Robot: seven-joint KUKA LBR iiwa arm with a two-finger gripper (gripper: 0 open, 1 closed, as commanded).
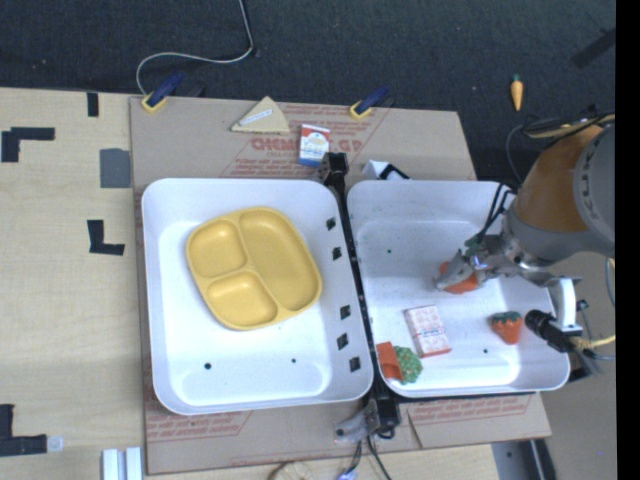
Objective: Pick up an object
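Note:
My gripper (462,271) is low over the middle of the right bin (400,213), reaching in from the right. A small orange-red object (461,287) lies right at its tip, partly covered by it; whether it is gripped cannot be made out. A pink and white card box (427,330) lies flat just below and left of the gripper. An orange toy with a green top (507,326) rests near the bin's right side. A green and orange toy (399,362) sits in the bin's front left corner.
The left bin (170,368) holds a yellow divided plate (252,266). Behind the bins on the cardboard lie a small red and white box (314,145) and a tan wedge (262,117). A black divider with clips (345,268) runs between the bins.

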